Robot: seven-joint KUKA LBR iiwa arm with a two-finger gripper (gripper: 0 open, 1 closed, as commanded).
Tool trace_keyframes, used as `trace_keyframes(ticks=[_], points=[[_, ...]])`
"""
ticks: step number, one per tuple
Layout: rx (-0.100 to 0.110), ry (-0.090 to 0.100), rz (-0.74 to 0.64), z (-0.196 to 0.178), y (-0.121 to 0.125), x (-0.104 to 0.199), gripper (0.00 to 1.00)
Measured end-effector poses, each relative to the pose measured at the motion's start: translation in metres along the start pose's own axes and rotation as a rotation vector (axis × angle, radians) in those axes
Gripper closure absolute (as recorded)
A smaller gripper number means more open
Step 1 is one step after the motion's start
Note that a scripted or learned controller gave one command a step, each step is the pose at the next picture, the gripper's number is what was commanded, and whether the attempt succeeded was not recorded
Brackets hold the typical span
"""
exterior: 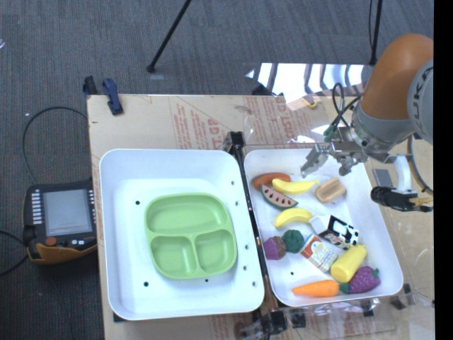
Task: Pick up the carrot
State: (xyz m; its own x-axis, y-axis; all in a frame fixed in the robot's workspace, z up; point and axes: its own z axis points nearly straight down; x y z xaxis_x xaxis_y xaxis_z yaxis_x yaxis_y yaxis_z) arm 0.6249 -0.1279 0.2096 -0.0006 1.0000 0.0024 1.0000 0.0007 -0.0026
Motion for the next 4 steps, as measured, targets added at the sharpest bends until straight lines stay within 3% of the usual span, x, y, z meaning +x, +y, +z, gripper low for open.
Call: trace_keyframes(ticks=[1, 2, 3, 4], points=[[0.003, 0.0, 0.229, 0.003, -0.041, -0.066, 0.0], [0.0, 0.001, 0.164, 0.125, 0.006, -0.065, 0.0], [0.001, 0.001, -0.083, 0.123, -0.04, -0.074, 0.0], [-0.002, 0.004, -0.098, 0.122, -0.139, -0.083, 0.0]])
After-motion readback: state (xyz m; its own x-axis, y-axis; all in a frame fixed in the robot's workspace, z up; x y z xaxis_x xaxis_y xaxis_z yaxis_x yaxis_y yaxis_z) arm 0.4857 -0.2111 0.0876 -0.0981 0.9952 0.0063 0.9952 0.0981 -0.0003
